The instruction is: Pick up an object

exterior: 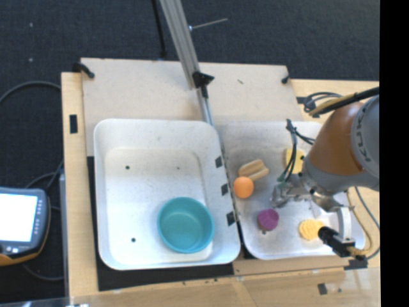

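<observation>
In the right bin [255,139] lie a tan bread-like piece [254,169], an orange ball [243,187], a purple object [268,219] and a yellow object [310,229]. A yellow item [293,159] is partly hidden behind the arm. My gripper [282,197] hangs low over the bin floor, just above and right of the purple object and right of the orange ball. The arm's orange band [335,149] covers much of the bin's right side.
The left bin [128,146] holds a teal bowl [185,224] near its front right corner. A metal pole [182,37] rises from behind the bins. Cables [316,101] run at the back right. A tablet-like screen [19,219] sits off the bench at left.
</observation>
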